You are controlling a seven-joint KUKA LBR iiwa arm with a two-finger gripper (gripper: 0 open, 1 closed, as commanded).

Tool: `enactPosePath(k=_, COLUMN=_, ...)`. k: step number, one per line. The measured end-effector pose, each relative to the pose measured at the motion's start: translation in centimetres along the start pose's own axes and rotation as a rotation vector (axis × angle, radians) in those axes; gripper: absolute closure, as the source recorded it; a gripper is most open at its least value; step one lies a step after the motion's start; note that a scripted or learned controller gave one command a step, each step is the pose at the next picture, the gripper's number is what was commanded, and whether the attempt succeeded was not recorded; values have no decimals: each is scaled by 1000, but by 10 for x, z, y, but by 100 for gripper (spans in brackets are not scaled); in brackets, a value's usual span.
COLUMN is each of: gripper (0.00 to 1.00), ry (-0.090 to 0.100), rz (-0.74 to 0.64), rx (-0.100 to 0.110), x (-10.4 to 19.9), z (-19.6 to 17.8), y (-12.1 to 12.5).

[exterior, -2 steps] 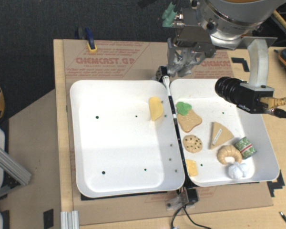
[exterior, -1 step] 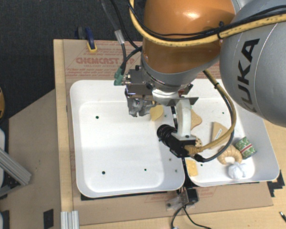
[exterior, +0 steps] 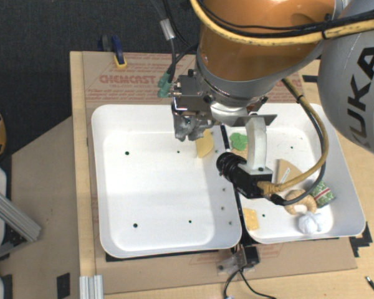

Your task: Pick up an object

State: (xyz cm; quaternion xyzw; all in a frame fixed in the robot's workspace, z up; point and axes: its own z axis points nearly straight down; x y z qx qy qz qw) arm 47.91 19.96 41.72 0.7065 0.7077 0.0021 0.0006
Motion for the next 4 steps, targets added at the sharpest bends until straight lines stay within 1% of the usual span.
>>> enactPosePath(k=1, gripper=100, ry=0, rz=4, rx=-2, x=-22, z=-51, y=0)
enactPosePath(k=2, gripper=100, ry=-5, rz=-2, rx=12, x=27, z=65, y=23)
enactPosePath(k=3, gripper=100, ry=-1, rz=0, rx=2, x=25, z=36, y=7)
enactPosePath(k=4, gripper=100, ry=0, rz=1, rx=0, x=19, z=1, y=0)
